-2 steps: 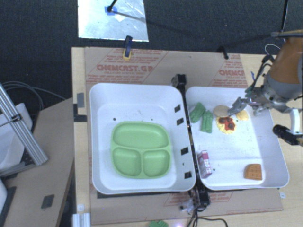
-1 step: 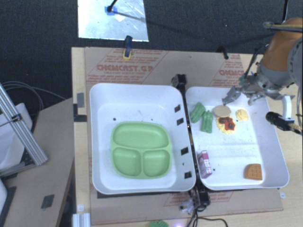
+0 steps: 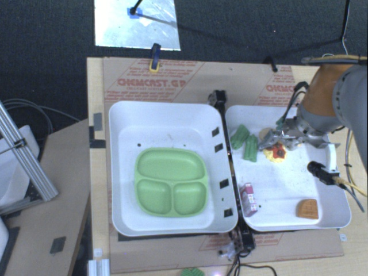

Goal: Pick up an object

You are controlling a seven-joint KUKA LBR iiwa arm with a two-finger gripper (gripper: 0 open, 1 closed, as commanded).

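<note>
Pink carton [image 3: 248, 198] nearest; gripper [image 3: 275, 144] over red-yellow toy [image 3: 278, 153], opening indiscernible.

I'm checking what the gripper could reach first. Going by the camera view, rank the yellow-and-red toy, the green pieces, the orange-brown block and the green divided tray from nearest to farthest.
From the gripper:
1. Yellow-and-red toy, right beside it.
2. Green pieces, to its left.
3. Orange-brown block, right bin's near corner.
4. Green divided tray, left bin.

Both white bins [image 3: 172, 117] are looking like smooth, slightly glossy plastic, and the green divided tray [image 3: 171, 181] is showing a soft matt plastic sheen. Brown printed cardboard [image 3: 190, 79] is covering the desk. A shiny metal sheet [image 3: 137, 17] is lying on dark, rough carpet [image 3: 46, 39]. The arm's orange band [image 3: 319, 94] is looking smooth.
</note>
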